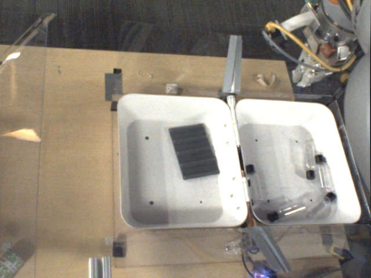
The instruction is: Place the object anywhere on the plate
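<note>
Object to be placed: taken, as a judgement, to be the clear plastic piece [301, 208] with small black knobs, lying in the right bin [290, 110] along its near and right-hand walls; its outline is hard to follow against the white floor. Gripper [306, 73]: seen at the far right corner, raised beyond the right bin's far rim amid yellow and white cables on the arm [333, 16]; whether it is open or closed cannot be told, and nothing is seen held in it. Plate: taken to be the dark ribbed slab [194, 151], laid flat and slightly askew near the middle of the left bin [174, 103], well apart from the clear piece and parted from it by the two meeting bin walls. Bench [69, 155]: bare wood, with a grey upright post [233, 62] at the far end of the seam between the bins. Step in hand: approach not yet begun; pick and transfer both outstanding. Risks noted: the clear piece may be misjudged or missed, being nearly invisible; its place hard against the walls leaves little room for a descent, so a wall may be struck; smooth plastic may slip in transit over the seam; a release off-centre may leave it beside the slab.
</note>
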`<state>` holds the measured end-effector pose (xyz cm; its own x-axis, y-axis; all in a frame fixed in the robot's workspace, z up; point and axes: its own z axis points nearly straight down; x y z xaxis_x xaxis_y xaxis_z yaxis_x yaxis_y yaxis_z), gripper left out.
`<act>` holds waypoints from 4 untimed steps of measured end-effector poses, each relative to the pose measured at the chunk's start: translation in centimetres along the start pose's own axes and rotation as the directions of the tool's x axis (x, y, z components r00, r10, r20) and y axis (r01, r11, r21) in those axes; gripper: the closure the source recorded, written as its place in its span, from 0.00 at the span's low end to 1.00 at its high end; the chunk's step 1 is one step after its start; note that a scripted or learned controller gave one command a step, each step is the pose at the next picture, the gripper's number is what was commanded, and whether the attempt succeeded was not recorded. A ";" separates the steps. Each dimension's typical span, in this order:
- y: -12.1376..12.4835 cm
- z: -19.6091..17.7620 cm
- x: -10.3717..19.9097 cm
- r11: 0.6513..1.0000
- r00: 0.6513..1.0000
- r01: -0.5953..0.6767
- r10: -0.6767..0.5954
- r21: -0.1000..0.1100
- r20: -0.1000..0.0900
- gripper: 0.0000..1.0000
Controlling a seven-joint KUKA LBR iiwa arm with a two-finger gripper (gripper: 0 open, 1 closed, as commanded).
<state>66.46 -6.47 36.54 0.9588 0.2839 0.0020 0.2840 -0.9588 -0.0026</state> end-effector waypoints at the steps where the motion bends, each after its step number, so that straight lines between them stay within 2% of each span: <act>1: -0.1 -1.0 0.1 1.000 1.000 0.004 -0.004 0.002 -0.001 1.00; 2: -10.4 2.3 0.1 0.996 0.996 0.086 -0.086 -0.002 0.000 1.00; 3: -10.3 2.3 0.1 0.997 0.997 0.083 -0.083 -0.002 -0.001 0.00; 4: -10.3 1.3 0.2 0.996 0.996 0.087 -0.087 0.000 -0.002 1.00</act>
<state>63.73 3.50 35.31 0.9306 0.3661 0.0047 0.3661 -0.9306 -0.0024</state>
